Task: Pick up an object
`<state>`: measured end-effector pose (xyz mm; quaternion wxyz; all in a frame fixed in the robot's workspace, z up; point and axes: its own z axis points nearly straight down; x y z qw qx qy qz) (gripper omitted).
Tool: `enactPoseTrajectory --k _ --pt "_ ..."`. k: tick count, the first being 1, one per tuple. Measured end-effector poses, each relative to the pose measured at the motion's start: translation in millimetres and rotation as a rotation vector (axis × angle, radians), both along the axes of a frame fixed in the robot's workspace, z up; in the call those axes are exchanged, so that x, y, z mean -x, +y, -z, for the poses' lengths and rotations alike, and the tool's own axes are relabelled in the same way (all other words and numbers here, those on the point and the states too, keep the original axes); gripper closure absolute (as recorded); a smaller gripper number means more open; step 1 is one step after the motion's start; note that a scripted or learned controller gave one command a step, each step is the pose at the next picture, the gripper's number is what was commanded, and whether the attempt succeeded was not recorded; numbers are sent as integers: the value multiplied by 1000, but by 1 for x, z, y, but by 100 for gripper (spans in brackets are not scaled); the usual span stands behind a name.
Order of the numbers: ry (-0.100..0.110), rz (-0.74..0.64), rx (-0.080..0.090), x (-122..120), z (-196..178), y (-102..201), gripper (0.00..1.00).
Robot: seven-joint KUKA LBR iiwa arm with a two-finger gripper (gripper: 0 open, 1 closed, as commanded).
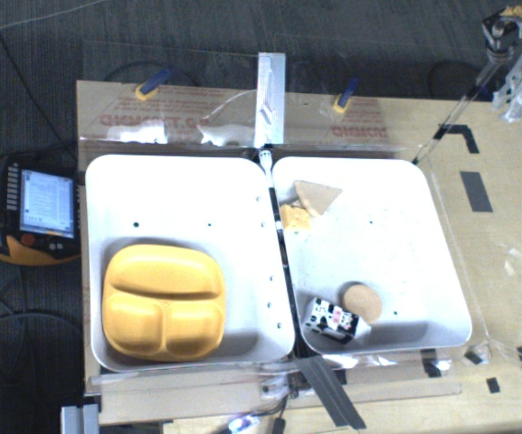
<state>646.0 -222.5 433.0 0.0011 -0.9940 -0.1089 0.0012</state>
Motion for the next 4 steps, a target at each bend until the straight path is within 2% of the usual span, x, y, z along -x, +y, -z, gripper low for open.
enactPoseTrajectory --k 1,2,3,4 --pt "2 -202 3 -2 21 0 100" --pt "0 -275 4 -4 -1 0 100" --pt "1 -124 1 -14 0 46 100" --pt "2 -18 1 21 0 -1 100"
